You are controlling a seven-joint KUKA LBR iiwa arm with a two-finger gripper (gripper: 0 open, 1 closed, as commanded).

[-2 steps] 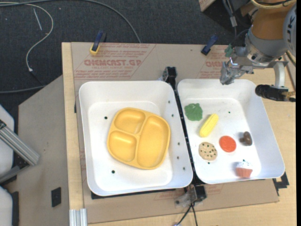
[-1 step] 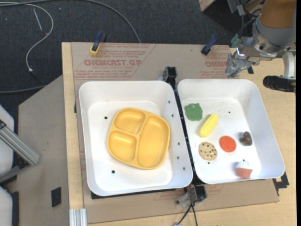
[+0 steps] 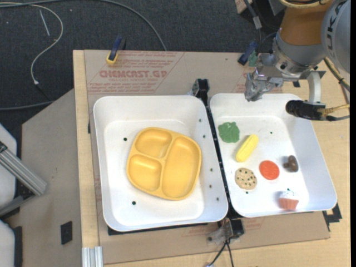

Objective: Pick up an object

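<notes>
The right bin point(image 3: 311, 132) holds a green broccoli piece point(image 3: 228, 131), a yellow corn cob point(image 3: 246, 147), a round cookie point(image 3: 245, 178), a red-orange disc point(image 3: 269, 169), a small brown lump point(image 3: 291, 163) and a pink cupcake point(image 3: 288, 199). My gripper point(image 3: 253, 95) hangs over the bin's far left rim, above and behind the broccoli. Nothing shows between its fingers.
The left bin point(image 3: 111, 121) carries a yellow three-compartment plate point(image 3: 164, 163). A black clamp point(image 3: 201, 87) sits between the bins at the back. A blue clip point(image 3: 115, 50) lies on the cardboard. Cables trail over the dark floor at upper left.
</notes>
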